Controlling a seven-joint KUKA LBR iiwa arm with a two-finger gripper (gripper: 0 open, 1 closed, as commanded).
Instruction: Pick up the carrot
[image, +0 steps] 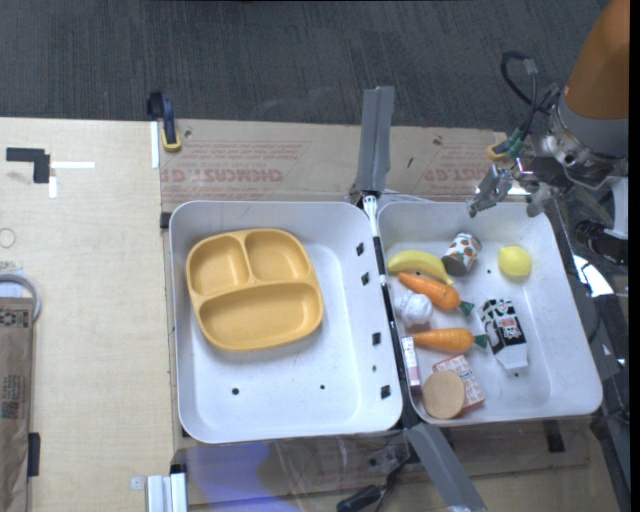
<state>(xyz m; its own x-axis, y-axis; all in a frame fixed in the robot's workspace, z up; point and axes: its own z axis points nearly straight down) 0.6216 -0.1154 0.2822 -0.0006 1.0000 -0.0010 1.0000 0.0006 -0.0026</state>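
Two orange carrots lie in the right bin (570, 300). One carrot (430, 290) slants just below a banana (418, 263); the other carrot (442, 340) lies level, lower down, with its green top pointing right. My gripper (512, 195) hangs over the bin's far rim, above and to the right of both carrots, well apart from them. Its fingers are open with nothing between them.
Also in the right bin are a white ball (415, 310), a small brown-and-white jar (461, 253), a lemon (514, 261), a milk carton (505, 334) and a round biscuit on a packet (446, 393). The left bin (280, 390) holds a yellow divided plate (255, 288).
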